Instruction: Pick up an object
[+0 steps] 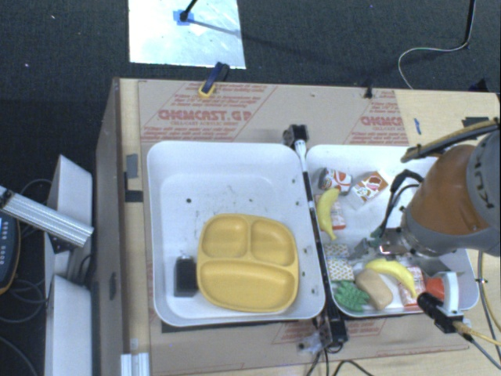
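Here the arm (458, 198) enters from the right and bends down over the right bin (356, 153), its orange band uppermost and the grey wrist below it tilted toward the bin's middle. The gripper (381, 249) sits low above the bin floor, just beside and above a banana (391, 272); it is probably close to touching the clutter, though the slant of the view leaves that uncertain. How the gripper stands, and whether it has hold of anything, cannot be told, since the wrist and dark cables cover it.

The right bin holds the candidate objects. A second banana (326, 211) lies upright along the bin's left wall. Two small red-and-white cartons (354, 185) lie near the far wall. A tan, bread-like lump (376, 290) touches the first banana, with a green item (350, 296) beside it at the near edge and a red item (435, 287) to the right.

The left bin (168, 210) bears a yellow divided tray (248, 262) and, just beside it, a small black block (185, 276).
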Available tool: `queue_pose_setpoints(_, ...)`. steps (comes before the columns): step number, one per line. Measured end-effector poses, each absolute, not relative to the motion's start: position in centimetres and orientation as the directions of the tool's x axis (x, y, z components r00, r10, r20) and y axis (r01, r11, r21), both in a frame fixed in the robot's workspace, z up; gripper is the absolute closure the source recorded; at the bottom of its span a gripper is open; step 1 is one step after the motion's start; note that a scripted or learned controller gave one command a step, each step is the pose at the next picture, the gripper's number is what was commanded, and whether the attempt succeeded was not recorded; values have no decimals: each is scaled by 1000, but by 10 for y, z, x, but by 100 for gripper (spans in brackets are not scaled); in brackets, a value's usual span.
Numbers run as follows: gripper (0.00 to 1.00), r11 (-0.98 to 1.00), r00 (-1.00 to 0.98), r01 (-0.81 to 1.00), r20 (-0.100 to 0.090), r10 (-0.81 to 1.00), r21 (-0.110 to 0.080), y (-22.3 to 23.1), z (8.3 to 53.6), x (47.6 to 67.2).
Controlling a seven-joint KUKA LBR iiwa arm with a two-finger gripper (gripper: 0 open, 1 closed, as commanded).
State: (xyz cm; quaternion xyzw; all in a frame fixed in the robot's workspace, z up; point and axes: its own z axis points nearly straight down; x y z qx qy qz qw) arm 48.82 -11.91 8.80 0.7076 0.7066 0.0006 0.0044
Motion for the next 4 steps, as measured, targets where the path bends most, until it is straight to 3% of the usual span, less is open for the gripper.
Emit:
queue_pose_setpoints(1,0,4,-4,1000,0,1000,3,-101,85,588)
queue_pose_setpoints(2,0,3,-3,1000,-1,1000,1,-105,85,632)
queue_pose_setpoints(3,0,-16,16,998,-7,1000,-60,-97,84,657)
queue_pose_setpoints(4,0,-14,14,998,-2,1000,-60,-98,83,657)
